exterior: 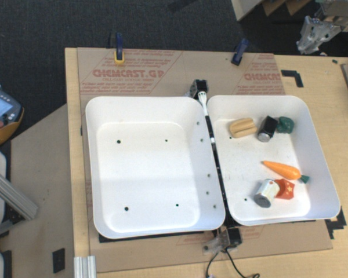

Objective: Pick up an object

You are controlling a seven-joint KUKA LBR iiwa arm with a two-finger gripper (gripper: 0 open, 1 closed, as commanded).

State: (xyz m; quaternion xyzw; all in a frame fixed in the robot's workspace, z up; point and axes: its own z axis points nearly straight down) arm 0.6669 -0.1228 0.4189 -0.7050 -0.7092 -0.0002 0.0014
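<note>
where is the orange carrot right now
The orange carrot lies in the right white bin, just above the red-and-grey object and below the black cylinder.

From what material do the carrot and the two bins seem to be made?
The carrot looks like moulded plastic, a toy: even orange colour, smooth surface, a small green tip. The left bin and right bin look like thin formed white plastic: rounded corners, smooth matte walls, small dark holes in the floor. This is a judgement by look alone.

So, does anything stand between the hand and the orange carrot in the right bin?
Nothing covers the carrot from above. The green object lies near the straight path from the hand; a red piece sits just beside the carrot.
</note>
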